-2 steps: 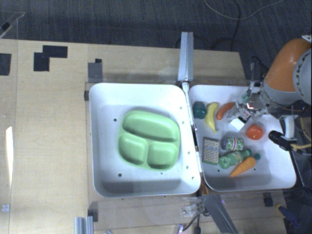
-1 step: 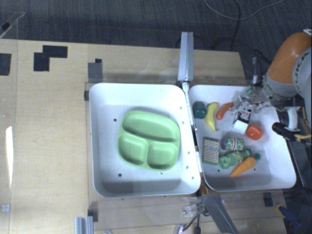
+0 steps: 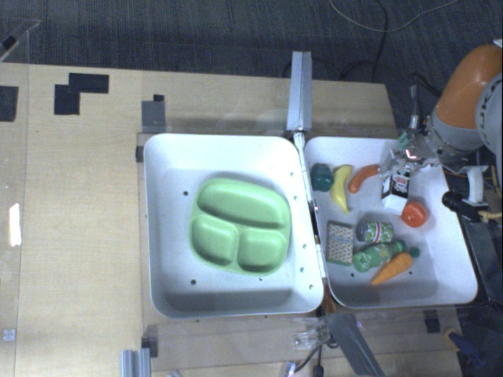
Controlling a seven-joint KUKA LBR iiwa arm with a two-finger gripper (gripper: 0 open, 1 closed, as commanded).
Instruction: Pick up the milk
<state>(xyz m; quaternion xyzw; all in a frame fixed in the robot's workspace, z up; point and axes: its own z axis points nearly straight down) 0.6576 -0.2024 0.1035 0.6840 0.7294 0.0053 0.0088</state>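
Milk (image 3: 397, 184) just below fingers (image 3: 404, 152), right bin (image 3: 464, 281)

Pretty even overhead light, nothing harsh. The white bins (image 3: 228, 151) come out bright, nearly washed out at the rims, with soft shadows along their inner walls. Picture's a bit soft and grainy, and the arm (image 3: 471, 93) looks slightly blurred.

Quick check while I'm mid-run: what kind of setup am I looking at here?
Probably a lab pick-and-place bench: two white bins on a wooden top, toy food such as a carrot and banana, loose cables behind.
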